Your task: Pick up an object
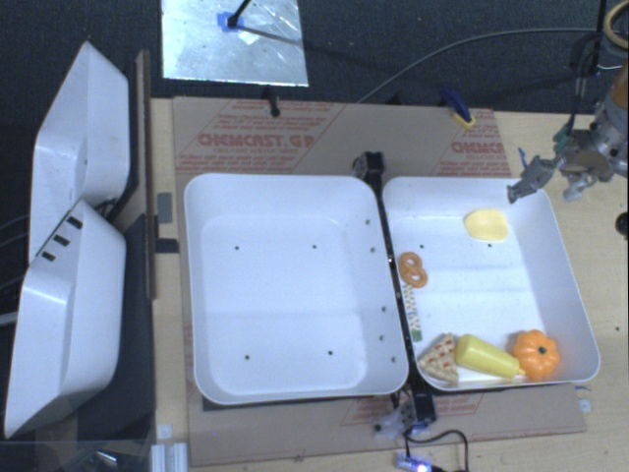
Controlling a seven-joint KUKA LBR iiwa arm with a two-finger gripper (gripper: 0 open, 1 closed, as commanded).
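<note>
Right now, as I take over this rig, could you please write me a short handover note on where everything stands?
End effector: above the right white bin's far right corner, fingers spread, nothing between them.
Objects, all in the right bin: pale yellow flat round piece near the far side; small orange pretzel by the left wall; along the near edge, a tan pizza-like wedge, a long yellow pepper-like toy and an orange pumpkin.
Done: nothing picked.
Left: choose an object, descend, grasp and lift. The yellow round piece lies nearest.
</note>
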